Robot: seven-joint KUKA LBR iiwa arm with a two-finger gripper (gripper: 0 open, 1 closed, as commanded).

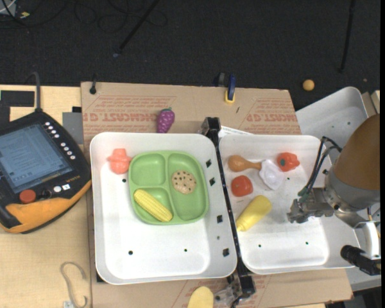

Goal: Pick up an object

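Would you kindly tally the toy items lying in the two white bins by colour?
Yellow: 2, the corn and the bottle.
Red: 2, the tomato and the pepper.
Pink: 1.
Green: 1, the tray.
Tan: 2, the cookie and the drumstick.
White: 1.
Total: 9.

We're in a robotics lab here, no question. A teach pendant with screen and orange casing sits on the bench at the left. Two white bins rest on taped-down cardboard, clamped at the back by a clip. Toy plastic food fills them, loose cables trail over dark carpet behind, and the arm leans in.
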